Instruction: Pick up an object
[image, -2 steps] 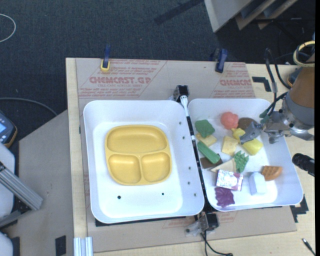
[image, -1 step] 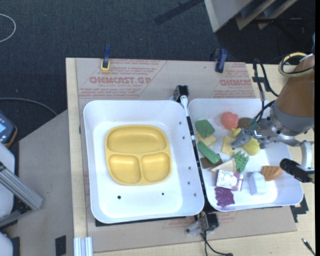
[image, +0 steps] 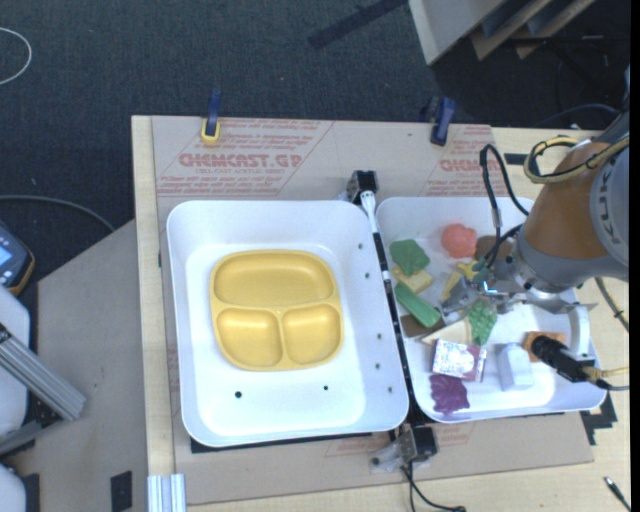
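Clutter fills the right bin (image: 575, 400), where the arm (image: 560, 230) reaches in from the right and lowers its gripper (image: 470, 290) into a heap of small toys, presumably the pool of candidates to pick from. Whether the gripper has hold of anything cannot be told; it sits among a green piece (image: 416, 305), a leafy green toy (image: 482, 322) and yellow bits. A pink ball (image: 459, 239) lies near it. The left bin (image: 190, 330) holds a yellow divided tray (image: 275, 308), likely the drop-off side.

A yellow three-part tray (image: 275, 308) sits in the left bin (image: 190, 330). Two blue clamps (image: 211, 117) (image: 441, 119) grip the board (image: 300, 160) at its far edge.
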